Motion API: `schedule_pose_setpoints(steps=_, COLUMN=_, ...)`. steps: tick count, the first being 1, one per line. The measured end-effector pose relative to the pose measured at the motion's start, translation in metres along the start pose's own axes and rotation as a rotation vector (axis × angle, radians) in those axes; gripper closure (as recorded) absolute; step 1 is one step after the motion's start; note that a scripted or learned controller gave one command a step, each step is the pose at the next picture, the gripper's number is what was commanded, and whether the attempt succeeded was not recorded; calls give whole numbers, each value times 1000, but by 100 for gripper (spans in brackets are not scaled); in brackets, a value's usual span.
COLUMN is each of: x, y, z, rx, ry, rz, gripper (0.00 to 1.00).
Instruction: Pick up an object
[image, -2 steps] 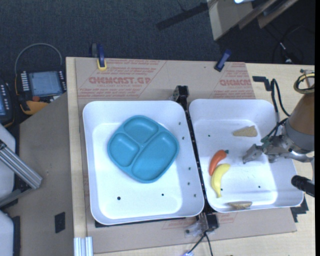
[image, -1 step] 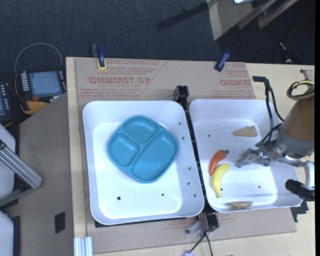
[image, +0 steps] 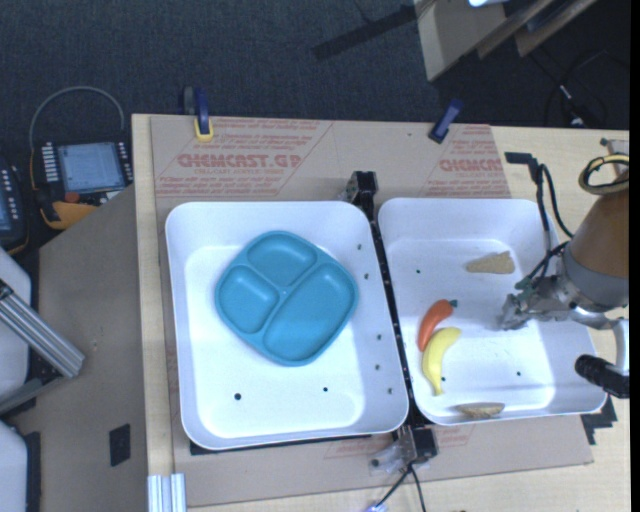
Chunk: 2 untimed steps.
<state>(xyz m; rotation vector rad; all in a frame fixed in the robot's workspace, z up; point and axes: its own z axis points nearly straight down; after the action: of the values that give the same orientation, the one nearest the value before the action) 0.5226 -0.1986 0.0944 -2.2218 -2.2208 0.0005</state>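
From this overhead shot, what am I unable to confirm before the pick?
- Gripper: too small and blurred in the camera view to judge its state or whether it touches the bin floor.
- Tan piece at the right bin's near rim: partly hidden by the rim.
- Arm: cut off by the right edge.

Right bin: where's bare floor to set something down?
Right bin: bare floor along its left wall above the carrot, and between the banana and the right rim. Crowded around the gripper and the tan piece. Left bin: open below the blue plate.
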Motion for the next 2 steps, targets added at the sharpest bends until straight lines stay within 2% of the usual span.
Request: schedule_pose_setpoints(steps=2, x=-8, y=7, z=-92, rx=-7, ry=-4, rz=-1, gripper=100)
